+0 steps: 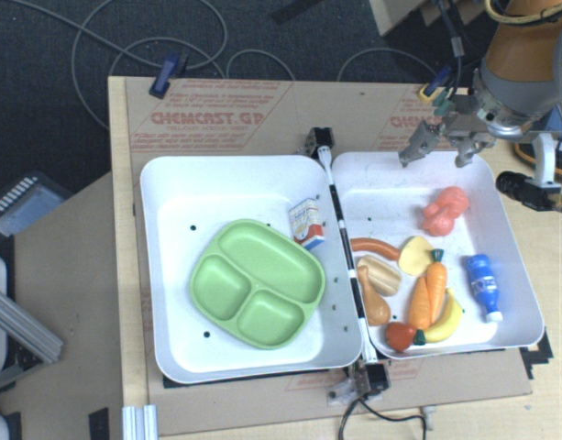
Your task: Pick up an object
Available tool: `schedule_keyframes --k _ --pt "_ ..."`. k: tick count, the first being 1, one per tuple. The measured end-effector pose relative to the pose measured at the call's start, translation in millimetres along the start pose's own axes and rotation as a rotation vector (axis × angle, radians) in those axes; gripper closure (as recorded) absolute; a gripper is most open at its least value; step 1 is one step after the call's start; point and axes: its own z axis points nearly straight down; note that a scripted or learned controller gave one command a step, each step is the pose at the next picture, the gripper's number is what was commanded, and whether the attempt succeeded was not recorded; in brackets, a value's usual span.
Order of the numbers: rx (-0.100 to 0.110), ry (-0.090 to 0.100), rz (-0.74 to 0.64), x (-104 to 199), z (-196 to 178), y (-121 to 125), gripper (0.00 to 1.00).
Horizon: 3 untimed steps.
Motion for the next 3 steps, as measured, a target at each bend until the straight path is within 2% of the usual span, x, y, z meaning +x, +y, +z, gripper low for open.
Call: schedule_keyframes --k 1,2,3 --pt "-0.001 0.000 0.000 -42 140 -43 0.00" --pt "0.003 0.001 0.002 -27 161 -135 0.00" --pt "0.000 0.000 -0.001 -21 160 -35 0.00"
